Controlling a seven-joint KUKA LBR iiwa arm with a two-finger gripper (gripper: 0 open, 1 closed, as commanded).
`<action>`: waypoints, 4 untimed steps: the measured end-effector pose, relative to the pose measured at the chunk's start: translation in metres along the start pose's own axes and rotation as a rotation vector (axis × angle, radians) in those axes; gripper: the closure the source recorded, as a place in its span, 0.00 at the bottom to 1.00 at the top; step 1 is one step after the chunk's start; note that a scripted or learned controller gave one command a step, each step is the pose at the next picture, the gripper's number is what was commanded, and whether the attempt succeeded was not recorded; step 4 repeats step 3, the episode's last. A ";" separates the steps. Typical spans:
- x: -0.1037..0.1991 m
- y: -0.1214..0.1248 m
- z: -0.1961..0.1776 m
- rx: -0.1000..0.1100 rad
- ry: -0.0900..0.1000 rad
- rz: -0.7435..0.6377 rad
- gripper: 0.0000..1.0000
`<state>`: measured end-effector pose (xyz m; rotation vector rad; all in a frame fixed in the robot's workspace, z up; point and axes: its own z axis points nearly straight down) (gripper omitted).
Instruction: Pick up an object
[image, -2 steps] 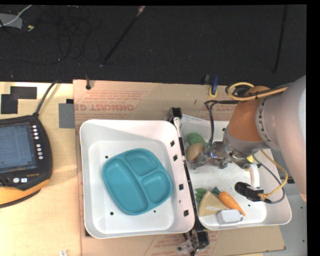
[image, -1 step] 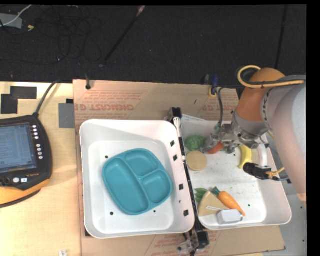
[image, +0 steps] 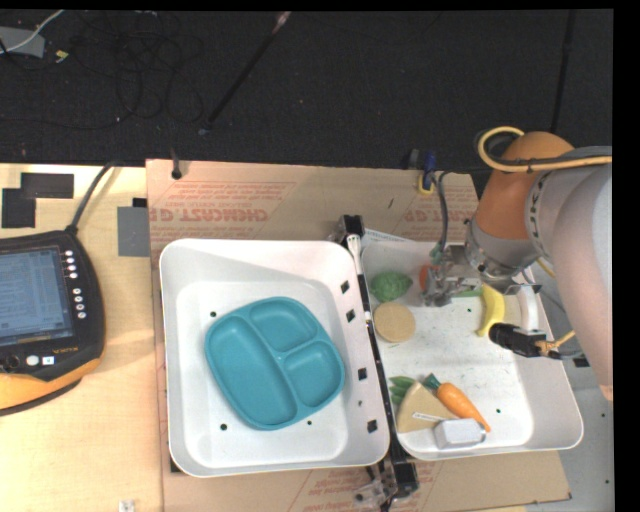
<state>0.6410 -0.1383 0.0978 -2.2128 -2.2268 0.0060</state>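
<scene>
Over the right bin (image: 560, 425), the claw (image: 440, 285), grip state unreadable, crowds lettuce (image: 390, 285) and banana (image: 492, 308); a glancing miss looks likely.

Teal tray (image: 275, 362), orange carrot (image: 460, 400), yellow banana (image: 492, 310), white bins (image: 190, 300).

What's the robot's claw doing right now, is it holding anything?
Gripper: low in the right bin, open or shut cannot be told; nothing visibly held.

We are seeing even overhead light glaring off the white bins (image: 190, 300); background is staying dark, edges slightly soft.
</scene>
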 end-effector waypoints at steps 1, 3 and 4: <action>0.001 0.000 0.001 0.001 0.000 -0.002 0.00; -0.053 -0.074 0.008 0.003 -0.003 0.016 0.00; -0.053 -0.074 0.008 0.003 -0.003 0.016 0.00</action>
